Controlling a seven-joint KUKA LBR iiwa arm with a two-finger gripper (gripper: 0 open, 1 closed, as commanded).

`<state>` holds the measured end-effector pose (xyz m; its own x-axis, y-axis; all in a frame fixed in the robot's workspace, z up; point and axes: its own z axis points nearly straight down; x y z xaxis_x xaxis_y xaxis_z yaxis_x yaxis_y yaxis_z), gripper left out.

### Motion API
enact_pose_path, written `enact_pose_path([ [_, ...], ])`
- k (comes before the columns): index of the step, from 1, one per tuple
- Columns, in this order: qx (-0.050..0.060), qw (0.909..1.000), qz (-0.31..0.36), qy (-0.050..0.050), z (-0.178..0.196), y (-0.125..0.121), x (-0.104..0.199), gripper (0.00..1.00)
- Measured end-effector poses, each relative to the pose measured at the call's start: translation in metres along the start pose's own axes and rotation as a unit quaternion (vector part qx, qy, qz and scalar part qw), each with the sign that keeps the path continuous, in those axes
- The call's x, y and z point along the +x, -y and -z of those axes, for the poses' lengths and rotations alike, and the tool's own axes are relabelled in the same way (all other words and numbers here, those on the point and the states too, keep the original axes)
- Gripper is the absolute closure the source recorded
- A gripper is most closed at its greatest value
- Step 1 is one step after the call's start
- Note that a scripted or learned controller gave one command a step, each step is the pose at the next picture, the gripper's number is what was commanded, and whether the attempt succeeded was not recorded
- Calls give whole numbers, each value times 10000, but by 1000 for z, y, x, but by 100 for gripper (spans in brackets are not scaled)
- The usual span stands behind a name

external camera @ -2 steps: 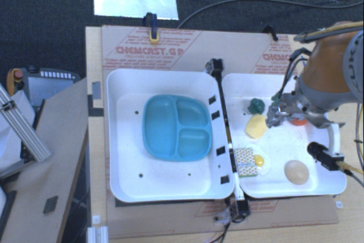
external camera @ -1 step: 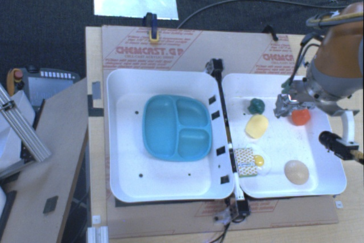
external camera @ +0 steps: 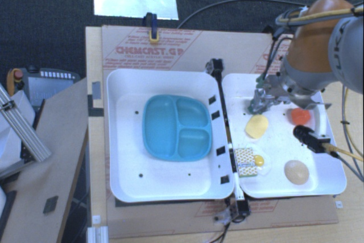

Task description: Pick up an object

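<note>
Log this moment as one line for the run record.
gripper: low in right bin, above yellow piece | grasp: none seen | blue tray: left bin

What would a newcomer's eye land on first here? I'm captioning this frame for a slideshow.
The bright blue divided plate in the middle of the left bin stands out most. Next comes the grey and orange arm reaching over the right bin, its hand low just above a pale yellow object, with an orange-red one to the right.
</note>
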<state>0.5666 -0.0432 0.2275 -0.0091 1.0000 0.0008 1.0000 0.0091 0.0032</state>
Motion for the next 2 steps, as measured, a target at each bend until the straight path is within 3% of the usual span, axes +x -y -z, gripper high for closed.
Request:
enact_pose_path([
  [2, -1, 10000, -2, -5, 8, -48, 96, 100],
])
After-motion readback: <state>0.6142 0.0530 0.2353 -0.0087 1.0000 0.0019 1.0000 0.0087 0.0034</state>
